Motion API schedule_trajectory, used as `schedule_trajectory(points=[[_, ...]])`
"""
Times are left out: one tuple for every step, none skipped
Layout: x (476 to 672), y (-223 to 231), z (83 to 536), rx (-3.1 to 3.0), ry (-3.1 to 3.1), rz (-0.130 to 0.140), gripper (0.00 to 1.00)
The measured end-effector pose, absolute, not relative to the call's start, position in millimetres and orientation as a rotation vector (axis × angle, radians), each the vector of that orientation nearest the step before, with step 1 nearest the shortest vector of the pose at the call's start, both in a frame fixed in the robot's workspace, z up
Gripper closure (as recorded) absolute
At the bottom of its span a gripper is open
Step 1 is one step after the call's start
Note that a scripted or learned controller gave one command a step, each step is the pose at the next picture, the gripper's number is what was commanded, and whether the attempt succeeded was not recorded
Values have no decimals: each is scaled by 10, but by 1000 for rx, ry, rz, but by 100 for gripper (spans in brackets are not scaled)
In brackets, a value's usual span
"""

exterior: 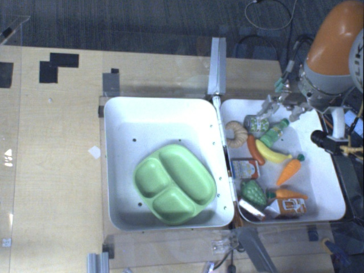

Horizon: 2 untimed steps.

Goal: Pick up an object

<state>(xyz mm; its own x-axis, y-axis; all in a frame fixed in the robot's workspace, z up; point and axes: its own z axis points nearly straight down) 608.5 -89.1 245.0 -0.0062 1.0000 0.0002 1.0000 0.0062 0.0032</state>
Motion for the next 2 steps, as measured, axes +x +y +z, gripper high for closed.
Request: schedule_trajectory(points=[[6232, -974, 1186, 2281, 2130, 29, 0], [6719, -1048, 895, 2387, 2031, 12, 0]])
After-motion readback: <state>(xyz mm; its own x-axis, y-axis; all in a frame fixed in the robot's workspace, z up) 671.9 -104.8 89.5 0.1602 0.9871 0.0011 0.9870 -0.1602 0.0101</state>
